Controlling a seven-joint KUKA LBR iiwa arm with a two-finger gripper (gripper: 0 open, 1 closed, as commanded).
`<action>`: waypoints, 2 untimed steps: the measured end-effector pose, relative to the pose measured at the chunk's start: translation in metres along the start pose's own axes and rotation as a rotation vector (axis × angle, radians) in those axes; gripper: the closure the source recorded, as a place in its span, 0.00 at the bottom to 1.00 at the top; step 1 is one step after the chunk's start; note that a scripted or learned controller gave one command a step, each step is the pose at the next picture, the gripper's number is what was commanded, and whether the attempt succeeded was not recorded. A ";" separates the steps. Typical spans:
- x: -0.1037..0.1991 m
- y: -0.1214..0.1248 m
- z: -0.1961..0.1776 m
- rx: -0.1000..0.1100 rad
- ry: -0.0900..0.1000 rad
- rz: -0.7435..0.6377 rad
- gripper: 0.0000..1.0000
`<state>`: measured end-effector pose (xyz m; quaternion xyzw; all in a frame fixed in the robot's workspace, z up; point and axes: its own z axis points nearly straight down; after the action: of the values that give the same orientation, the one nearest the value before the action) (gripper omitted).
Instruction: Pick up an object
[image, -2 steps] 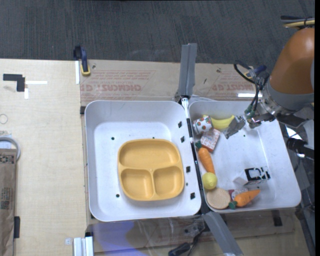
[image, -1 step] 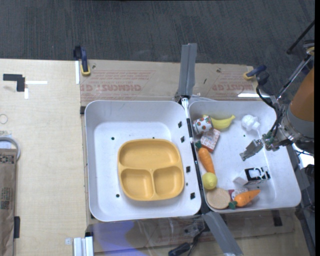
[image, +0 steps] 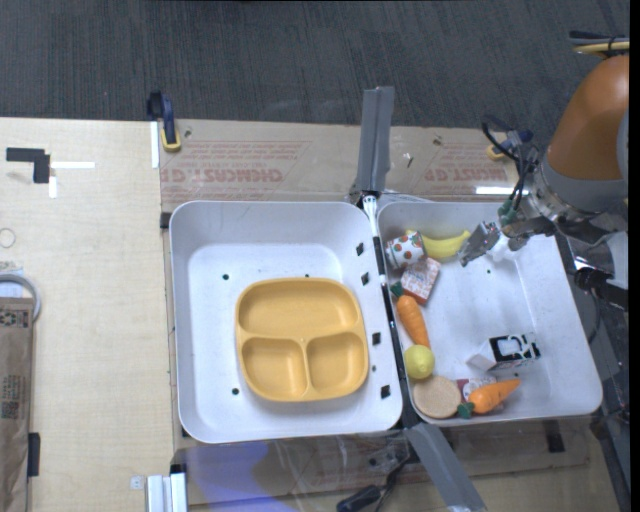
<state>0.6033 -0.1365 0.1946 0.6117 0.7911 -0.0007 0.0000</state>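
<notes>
Looking down, you saw the gripper (image: 482, 243) hovering over the right bin (image: 560, 290), just right of the banana (image: 446, 244); whether it was clenched or released, you could not tell. Left of the banana sat a spotted ball (image: 405, 248). Below the banana lay a carrot (image: 412, 320) and a lemon (image: 419, 361).

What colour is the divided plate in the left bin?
Yellow-orange; the divided plate shows clearly in the camera view.
</notes>
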 end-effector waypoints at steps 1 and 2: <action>0.010 -0.088 0.021 0.002 0.001 0.124 0.00; -0.012 0.003 -0.040 0.001 -0.001 0.276 0.00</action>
<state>0.6088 -0.1474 0.2343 0.7147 0.6994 -0.0011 0.0003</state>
